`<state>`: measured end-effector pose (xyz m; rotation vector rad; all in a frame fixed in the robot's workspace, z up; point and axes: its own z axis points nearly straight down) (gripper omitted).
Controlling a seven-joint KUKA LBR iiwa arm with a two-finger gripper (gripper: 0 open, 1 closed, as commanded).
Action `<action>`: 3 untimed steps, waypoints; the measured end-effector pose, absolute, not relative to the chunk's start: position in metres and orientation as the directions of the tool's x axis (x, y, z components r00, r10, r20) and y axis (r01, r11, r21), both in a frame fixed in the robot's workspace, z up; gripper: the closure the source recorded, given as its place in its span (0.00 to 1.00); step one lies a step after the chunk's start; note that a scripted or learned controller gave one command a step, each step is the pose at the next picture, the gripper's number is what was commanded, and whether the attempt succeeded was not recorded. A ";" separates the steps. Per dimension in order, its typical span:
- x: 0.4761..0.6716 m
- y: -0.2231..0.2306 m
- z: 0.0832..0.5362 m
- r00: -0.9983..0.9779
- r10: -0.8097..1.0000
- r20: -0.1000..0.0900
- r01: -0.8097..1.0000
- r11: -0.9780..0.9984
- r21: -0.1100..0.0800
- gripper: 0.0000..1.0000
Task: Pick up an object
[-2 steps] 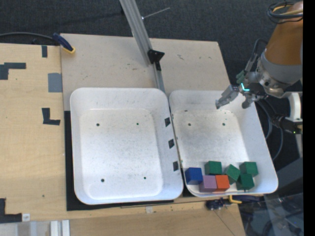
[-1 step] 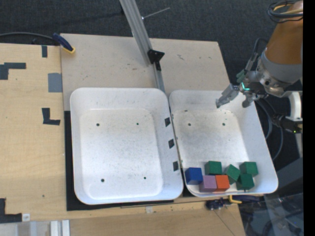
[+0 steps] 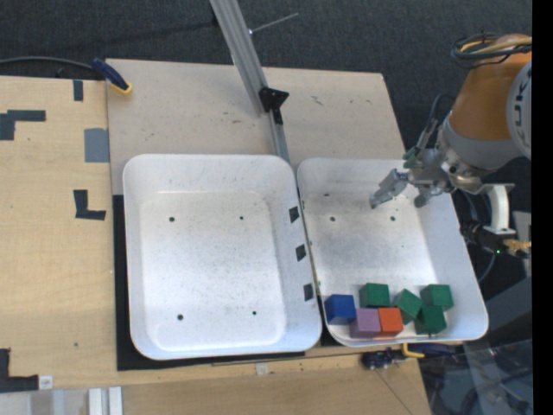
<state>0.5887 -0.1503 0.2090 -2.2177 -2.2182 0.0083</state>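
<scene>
Gripper [image 3: 402, 190]: over the far part of the right bin [image 3: 449, 232], above the bin floor, at the end of the grey and orange arm [image 3: 488, 102] reaching in from the right. Two fingers are visible, spread apart with a clear gap; nothing sits between them.

Blocks, all in the near end of the right bin, clustered together:
- blue block [image 3: 340, 307], leftmost, near the bin's dividing wall
- purple block [image 3: 368, 321], touching the orange block [image 3: 390, 320]
- green block [image 3: 375, 295], behind those two
- green block [image 3: 409, 302], green block [image 3: 437, 296] and green block [image 3: 430, 319], grouped toward the near right corner

Left bin [image 3: 143, 232]: white, speckled floor.

Progress: judged as not begun in effect. No block is lifted or grasped, and the gripper is well apart from the cluster. Remaining: travel to the near end, descend over one block, close, lift. The tight packing may hinder finger entry; the blue block looks the most exposed.
</scene>
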 end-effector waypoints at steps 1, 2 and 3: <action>0.583 -0.144 0.146 -0.001 1.000 0.001 1.000 0.001 -0.008 0.00; 0.582 -0.143 0.092 -0.001 1.000 0.000 1.000 0.001 -0.007 0.00; 0.583 -0.142 0.105 -0.003 1.000 0.001 1.000 0.003 -0.003 1.00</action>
